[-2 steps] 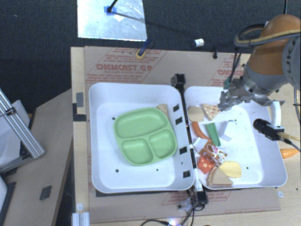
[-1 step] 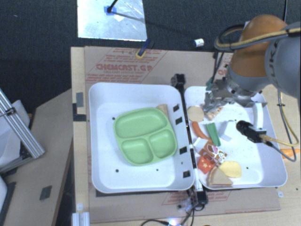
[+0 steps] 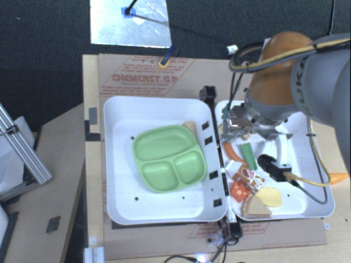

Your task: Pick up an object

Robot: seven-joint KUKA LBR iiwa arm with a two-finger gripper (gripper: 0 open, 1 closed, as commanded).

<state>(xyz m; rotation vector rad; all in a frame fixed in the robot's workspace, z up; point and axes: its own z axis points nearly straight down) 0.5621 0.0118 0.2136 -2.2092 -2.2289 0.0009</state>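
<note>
— From my station the arm (image 3: pixel 307 64) runs off the right edge of the frame, and its wrist covers the upper part of the right bin (image 3: pixel 321 204).

— Can you read the claw (image 3: pixel 237 126)?

— No, its tips are lost under the wrist housing. A tan thing (image 3: pixel 190 126) pokes out behind the green tray (image 3: pixel 167 158); I can't tell what it is.

Two white bins: the left bin (image 3: pixel 118 147) and the right bin (image 3: pixel 312 199). One green divided tray (image 3: pixel 167 158) with three compartments lies in the left. The right holds one green stick (image 3: pixel 248 155), one orange piece (image 3: pixel 234 152), one red packet (image 3: pixel 241 189) and one yellow piece (image 3: pixel 269 196).
</note>
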